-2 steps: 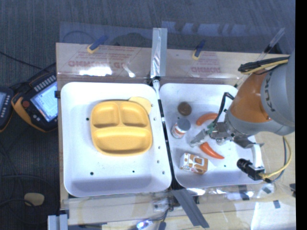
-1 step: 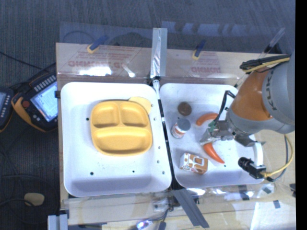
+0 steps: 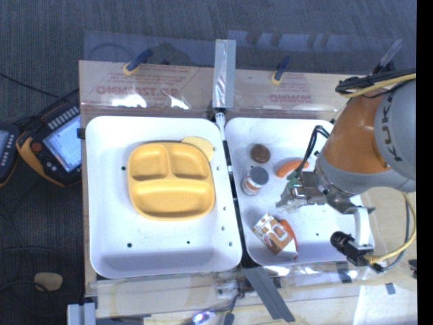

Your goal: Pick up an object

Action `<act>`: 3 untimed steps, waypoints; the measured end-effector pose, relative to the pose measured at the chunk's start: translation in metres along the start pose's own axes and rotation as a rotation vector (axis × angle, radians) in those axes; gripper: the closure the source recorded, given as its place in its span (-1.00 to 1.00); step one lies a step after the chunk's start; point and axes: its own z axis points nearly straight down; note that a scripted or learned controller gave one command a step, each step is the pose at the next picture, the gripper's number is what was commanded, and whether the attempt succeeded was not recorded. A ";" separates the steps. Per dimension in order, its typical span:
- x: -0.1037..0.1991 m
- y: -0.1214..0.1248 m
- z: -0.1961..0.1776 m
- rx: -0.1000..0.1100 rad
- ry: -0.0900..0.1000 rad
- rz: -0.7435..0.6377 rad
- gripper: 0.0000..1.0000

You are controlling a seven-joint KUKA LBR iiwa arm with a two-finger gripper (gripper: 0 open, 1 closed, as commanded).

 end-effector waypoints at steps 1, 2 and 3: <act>0.000 0.000 0.000 0.001 0.000 0.000 -1.00; -0.014 0.094 0.011 0.000 -0.001 -0.037 -1.00; -0.015 0.139 0.093 -0.015 -0.005 -0.069 -1.00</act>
